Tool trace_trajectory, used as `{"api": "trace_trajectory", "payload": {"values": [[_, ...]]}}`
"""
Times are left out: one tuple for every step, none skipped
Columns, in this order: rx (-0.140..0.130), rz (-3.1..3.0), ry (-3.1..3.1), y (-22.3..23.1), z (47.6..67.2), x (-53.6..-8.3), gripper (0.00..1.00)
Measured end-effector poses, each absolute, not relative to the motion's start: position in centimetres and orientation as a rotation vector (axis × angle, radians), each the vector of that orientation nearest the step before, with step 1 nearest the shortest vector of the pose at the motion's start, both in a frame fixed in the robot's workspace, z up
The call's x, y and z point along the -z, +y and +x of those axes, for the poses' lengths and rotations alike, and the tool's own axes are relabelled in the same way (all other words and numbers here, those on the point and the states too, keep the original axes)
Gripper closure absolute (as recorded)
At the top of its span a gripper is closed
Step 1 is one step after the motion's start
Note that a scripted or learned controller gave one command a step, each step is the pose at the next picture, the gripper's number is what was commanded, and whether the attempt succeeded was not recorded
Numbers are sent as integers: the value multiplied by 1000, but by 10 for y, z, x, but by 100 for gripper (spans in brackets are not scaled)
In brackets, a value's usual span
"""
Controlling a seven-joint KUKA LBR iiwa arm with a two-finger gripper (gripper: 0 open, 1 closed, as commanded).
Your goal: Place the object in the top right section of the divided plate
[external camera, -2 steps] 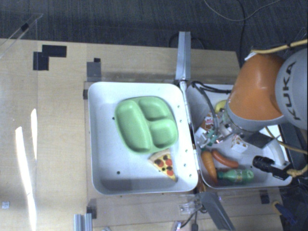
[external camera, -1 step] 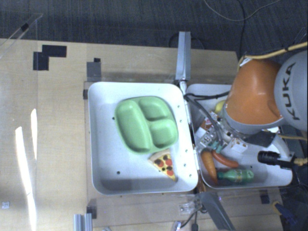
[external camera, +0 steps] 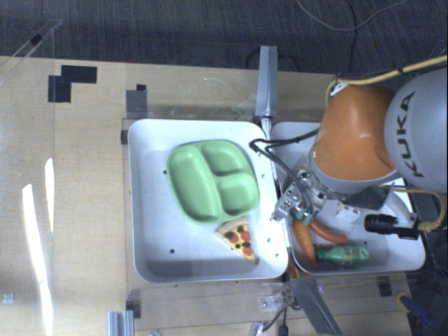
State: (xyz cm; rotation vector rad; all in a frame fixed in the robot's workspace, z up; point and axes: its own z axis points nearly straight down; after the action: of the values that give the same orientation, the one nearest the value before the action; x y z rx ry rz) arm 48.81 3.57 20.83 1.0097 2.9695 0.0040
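Observation:
A green divided plate point(external camera: 212, 179) lies tilted in the left white bin point(external camera: 143, 215). It has one long section on its left and two smaller ones on its right. My gripper point(external camera: 290, 204) hangs over the left edge of the right bin point(external camera: 414, 256), just right of the plate and apart from it. Directly below the gripper lies an orange carrot point(external camera: 303, 238), and I see nothing held in the gripper. The arm's orange band point(external camera: 353, 135) and grey wrist hide most of the right bin.
A toy pizza slice point(external camera: 239, 238) lies in the left bin just below the plate's lower edge. In the right bin, a red sausage point(external camera: 329, 232) and a green bottle point(external camera: 343, 256) lie beside the carrot. A metal post point(external camera: 267, 82) stands behind the bins.

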Motion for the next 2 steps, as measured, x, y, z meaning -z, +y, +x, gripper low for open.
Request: {"api": "trace_trajectory", "payload": {"values": [[-6, 981, 2976, 21, 541, -228, 100], [-6, 612, 3074, 80, 506, -236, 100]]}}
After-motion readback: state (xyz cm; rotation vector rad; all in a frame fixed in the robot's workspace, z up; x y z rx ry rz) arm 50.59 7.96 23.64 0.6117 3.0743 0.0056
